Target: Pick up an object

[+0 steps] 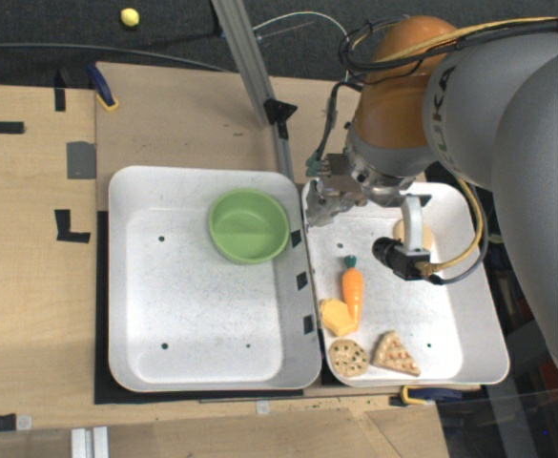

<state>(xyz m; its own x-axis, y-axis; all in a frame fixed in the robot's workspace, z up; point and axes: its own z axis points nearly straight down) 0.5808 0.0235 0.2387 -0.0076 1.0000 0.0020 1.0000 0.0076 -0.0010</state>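
The arm point(507, 113), grey with an orange band, comes in from the view's right. Its gripper point(328, 198) sits low over the top-left corner of the right bin point(441, 303), close to the wall shared by the two bins. Whether the gripper is spread or pressed together I cannot tell, and nothing can be seen pinched in it. Dark lettering runs along the edge of the arm's grey shell, too cut off to read.

There are two white bins, side by side and touching. The left bin point(183, 313) lies to the view's left of the gripper and holds one thing, a green bowl point(249, 224). The bowl stands upright just beside the gripper, on the far side of the shared wall.

The right bin holds four toy foods, one of each, all below the gripper in the view:
- Carrot point(353, 292): nearest the gripper, lying with its green top toward it.
- Pizza slice point(394, 354): by the bin's near rim, farthest from the gripper.
- Yellow piece point(336, 316): touching the carrot's tip.
- Round cookie point(347, 357): just under the yellow piece and beside the pizza slice.

These four are the things nearest to hand for picking up, and all lie on the bin floor apart from the gripper.

One small yellow ball point(129, 16) lies off the bench, far up and to the view's left of the gripper.
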